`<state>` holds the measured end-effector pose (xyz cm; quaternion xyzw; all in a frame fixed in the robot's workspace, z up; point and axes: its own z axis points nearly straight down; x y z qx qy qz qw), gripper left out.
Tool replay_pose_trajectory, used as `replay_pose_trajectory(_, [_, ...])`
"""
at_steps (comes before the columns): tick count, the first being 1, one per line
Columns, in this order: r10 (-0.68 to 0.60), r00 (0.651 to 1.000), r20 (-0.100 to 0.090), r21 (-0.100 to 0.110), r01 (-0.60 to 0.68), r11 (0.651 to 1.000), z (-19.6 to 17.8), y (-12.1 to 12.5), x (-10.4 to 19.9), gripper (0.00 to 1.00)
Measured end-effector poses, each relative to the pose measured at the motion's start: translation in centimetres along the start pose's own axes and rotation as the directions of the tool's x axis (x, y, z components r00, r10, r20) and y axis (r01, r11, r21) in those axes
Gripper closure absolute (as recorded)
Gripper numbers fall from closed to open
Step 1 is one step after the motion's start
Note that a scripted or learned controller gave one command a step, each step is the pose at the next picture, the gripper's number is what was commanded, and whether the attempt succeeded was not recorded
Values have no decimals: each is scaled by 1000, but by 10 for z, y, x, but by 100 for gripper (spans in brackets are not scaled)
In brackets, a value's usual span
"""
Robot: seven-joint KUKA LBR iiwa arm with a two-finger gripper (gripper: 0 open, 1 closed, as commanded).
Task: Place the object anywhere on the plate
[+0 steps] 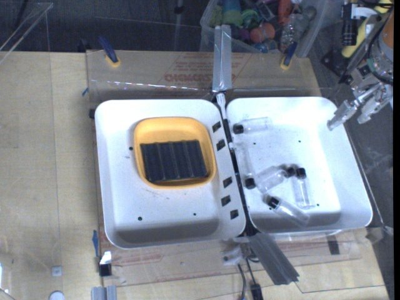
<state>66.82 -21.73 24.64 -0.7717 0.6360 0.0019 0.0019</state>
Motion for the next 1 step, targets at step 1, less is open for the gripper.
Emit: replay_pose_trajectory(1, [-254,967,-2,3,254,967,-2,-1,-2,0])
